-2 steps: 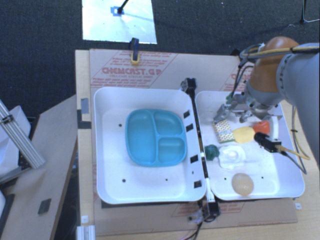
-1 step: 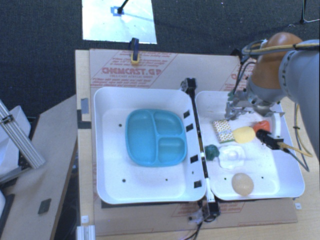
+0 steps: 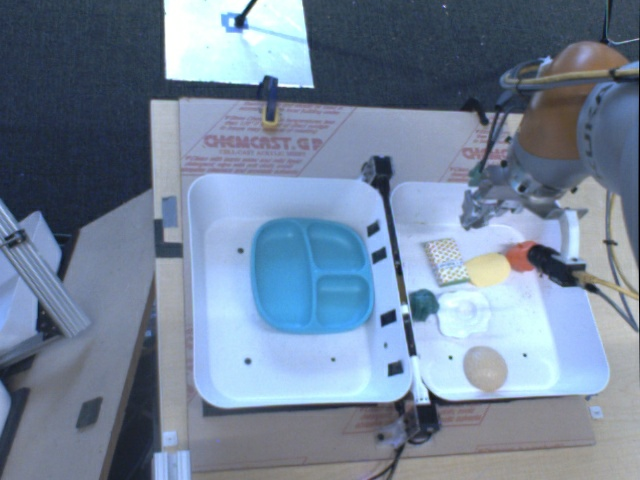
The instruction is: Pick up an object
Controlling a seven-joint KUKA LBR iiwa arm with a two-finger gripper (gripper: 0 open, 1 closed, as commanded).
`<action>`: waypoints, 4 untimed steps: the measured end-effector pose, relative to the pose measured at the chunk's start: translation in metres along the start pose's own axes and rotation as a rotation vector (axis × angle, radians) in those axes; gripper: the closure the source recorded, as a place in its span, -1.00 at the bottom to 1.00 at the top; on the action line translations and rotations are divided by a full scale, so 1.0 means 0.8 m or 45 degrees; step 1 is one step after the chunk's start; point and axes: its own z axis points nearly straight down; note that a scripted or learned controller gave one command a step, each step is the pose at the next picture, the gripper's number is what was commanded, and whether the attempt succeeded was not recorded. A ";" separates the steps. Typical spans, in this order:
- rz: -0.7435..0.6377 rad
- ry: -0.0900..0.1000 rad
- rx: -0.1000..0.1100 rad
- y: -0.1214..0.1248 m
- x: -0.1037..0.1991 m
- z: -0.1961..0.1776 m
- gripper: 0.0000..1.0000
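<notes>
From above, the gripper (image 3: 487,211) hangs over the right bin's (image 3: 580,363) far end; I cannot tell its state. It looks to be approaching. Just nearer lie a patterned packet (image 3: 445,261) and a yellow piece (image 3: 488,270); next, descend onto one.

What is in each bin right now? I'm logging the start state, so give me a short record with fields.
left bin: blue tray with three compartments
right bin: patterned block, yellow piece, orange piece, dark green piece, clear piece, tan egg
touching: yellow piece against orange piece
gripper: over the far side of the right bin, above the patterned block, holding nothing visible
arm: enters from the right
</notes>
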 end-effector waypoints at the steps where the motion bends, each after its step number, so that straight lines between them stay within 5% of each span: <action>1: -0.001 -0.002 -0.004 0.008 -0.011 -0.074 1.00; 2: -0.004 0.000 0.001 0.009 -0.011 -0.093 1.00; 4: -0.010 0.002 0.006 -0.020 0.140 -0.083 1.00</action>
